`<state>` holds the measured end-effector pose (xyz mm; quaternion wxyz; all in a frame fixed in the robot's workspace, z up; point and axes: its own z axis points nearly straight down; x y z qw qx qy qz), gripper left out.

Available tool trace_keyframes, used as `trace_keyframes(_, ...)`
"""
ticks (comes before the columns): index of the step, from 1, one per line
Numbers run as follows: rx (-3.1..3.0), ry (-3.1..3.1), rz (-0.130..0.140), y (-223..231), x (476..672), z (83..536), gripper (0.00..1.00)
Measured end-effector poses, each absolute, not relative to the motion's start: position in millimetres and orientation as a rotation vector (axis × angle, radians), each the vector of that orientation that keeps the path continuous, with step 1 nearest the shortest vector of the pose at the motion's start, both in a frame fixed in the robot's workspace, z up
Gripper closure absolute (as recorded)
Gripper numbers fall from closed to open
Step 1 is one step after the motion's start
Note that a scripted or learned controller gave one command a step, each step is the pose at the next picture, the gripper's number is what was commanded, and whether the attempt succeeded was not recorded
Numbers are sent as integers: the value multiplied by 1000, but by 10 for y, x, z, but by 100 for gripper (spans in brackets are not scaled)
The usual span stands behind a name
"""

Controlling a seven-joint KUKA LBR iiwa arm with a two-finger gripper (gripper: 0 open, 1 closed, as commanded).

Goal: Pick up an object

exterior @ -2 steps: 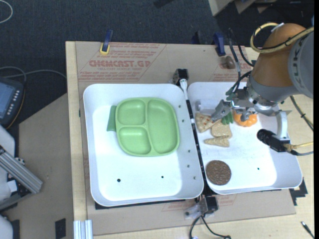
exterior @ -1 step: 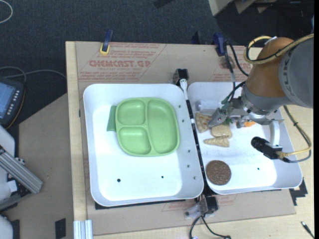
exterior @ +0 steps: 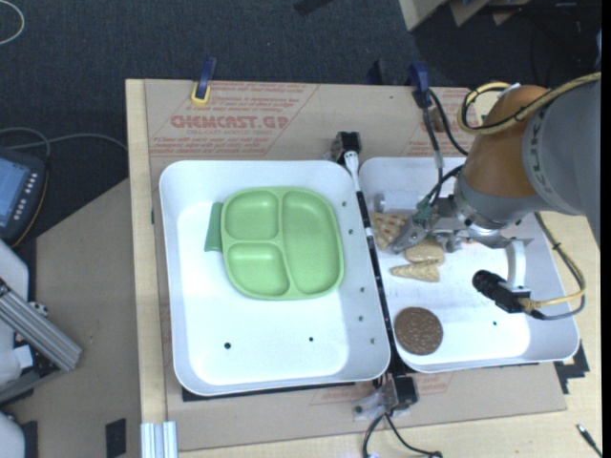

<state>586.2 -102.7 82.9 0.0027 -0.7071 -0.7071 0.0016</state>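
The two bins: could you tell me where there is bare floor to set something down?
The left bin is bare in front of the green divided plate and along its left wall. In the right bin, only the strip beside the brown round disc is free; the gripper and tan pieces crowd its far half.

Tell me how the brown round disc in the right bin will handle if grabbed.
The disc lies flat and looks thin, so the fingers may struggle to get under it. It looks rigid, probably light. Tipped on edge, it might roll.
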Motion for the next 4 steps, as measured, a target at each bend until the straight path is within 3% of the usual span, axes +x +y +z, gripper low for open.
trace_keyframes(1,-2222,-2219,0,-1031,5874,953,100)
trace_keyframes(3,-2224,-2228,-7,-942,5974,2157,100)
trace_keyframes(4,-2223,-2225,-3,-940,5982,2257,100)
